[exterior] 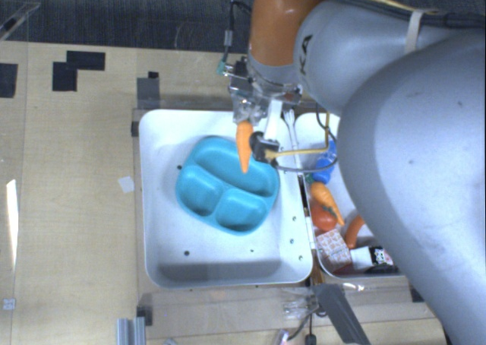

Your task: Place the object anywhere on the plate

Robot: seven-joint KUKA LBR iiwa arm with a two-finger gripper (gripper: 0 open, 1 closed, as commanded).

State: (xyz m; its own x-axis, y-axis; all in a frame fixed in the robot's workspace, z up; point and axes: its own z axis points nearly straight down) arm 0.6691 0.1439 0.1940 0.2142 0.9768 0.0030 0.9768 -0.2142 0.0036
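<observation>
Orange and tapered, a carrot (244, 146) hangs point-down from the gripper (250, 127), whose fingers pinch its upper end above the blue plate (226, 186). The carrot's tip appears over the plate's far rim, near the top edge of the largest compartment; whether it touches the plate cannot be told from this slanted view. A small black part of the gripper sits just beside the carrot, on the side away from the plate's centre. Above the gripper rises the arm's wrist, ringed by an orange band (277, 20), and the broad grey arm (410, 146) sweeps away from the plate toward the lower right, covering much of the neighbouring bin.

The plate has three compartments and lies tilted in the left white bin (163, 207), near that bin's middle and closer to its far wall than its near one. Beyond the plate, past the divider between the bins, the right bin (319, 256) holds a cluster of small things: a second carrot (325, 197), a red round item (323, 219), a small patterned box (332, 246) and a dark bottle (372, 256) lying on its side, all well apart from the plate. Pale wood bench (68, 184) surrounds the plate's bin on the side opposite the arm.
</observation>
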